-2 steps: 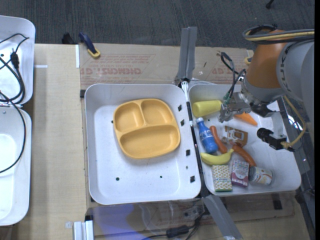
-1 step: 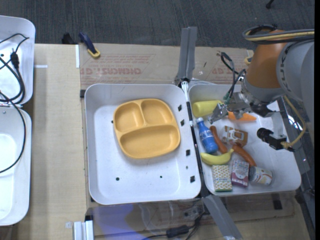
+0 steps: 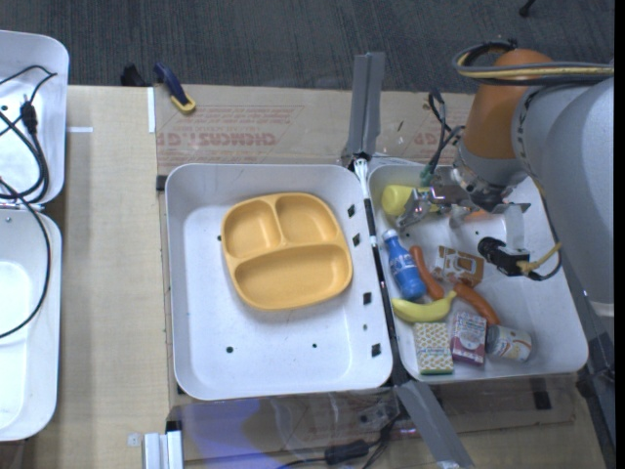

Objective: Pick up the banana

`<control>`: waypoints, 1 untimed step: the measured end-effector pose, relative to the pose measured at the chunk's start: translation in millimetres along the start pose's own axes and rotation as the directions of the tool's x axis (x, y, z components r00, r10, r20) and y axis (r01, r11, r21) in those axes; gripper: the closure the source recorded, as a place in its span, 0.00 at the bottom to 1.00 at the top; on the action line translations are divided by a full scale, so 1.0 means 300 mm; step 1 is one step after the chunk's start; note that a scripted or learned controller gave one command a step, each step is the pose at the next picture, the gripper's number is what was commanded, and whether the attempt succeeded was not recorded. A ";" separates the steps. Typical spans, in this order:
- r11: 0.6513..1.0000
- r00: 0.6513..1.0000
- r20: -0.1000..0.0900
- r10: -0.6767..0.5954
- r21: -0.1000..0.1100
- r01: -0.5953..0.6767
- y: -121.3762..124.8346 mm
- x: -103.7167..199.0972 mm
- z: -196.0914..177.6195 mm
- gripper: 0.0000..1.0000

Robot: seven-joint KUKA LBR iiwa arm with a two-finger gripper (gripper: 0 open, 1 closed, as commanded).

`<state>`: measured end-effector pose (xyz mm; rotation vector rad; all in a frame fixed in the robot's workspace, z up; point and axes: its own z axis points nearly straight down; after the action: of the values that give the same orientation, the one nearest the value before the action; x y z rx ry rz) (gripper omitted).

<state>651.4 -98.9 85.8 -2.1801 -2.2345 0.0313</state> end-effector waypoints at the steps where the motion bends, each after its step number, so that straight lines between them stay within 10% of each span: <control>1: 1.000 1.000 0.002 -0.003 0.001 0.003 0.000 -0.001 -0.029 1.00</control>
<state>651.8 -99.3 94.4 -2.1778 -2.2382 0.0344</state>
